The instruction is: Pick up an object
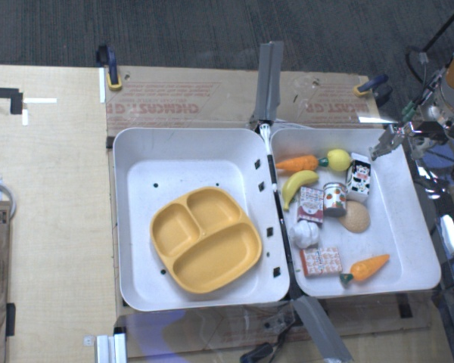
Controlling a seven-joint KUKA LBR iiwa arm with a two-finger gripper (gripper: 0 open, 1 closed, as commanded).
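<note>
Nearest the camera, a small carrot (369, 266) and a red snack box (321, 261) lie at the right bin's (408, 225) front edge. Behind them sit a garlic bulb (305, 234), round bread roll (355, 218), small can (334, 199), second red box (311, 204), banana (296, 185), milk carton (359, 177), lemon (338, 159) and second carrot (297, 163). These look like light, rigid, smooth toys; the boxes' flat sides probably offer the surest hold. One yellow divided plate (206, 239) sits in the left bin (136, 203). The gripper (386, 142) hovers over the right bin's far corner; whether its jaws are parted, I cannot tell.
</note>
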